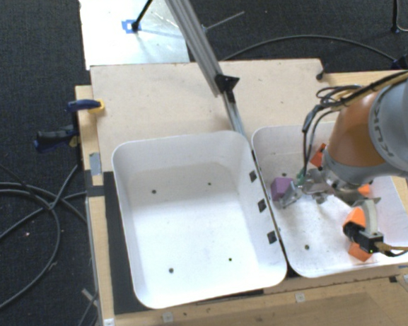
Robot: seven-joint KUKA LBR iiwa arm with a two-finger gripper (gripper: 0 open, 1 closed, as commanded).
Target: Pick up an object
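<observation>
Orange small chunky piece (pixel 354 254) is lying at the near edge of the right shallow white bin (pixel 322 251), behind the two-finger gripper (pixel 297 192) and well apart from it. The gripper is reaching low into this bin. A small purple blocky object (pixel 283 186) is sitting just at its tip, perhaps touching it. Whether the gripper is clenching it I cannot tell. I am judging that the grasping step is going on. The next move is calling for a firm closing and then a straight lift.
</observation>
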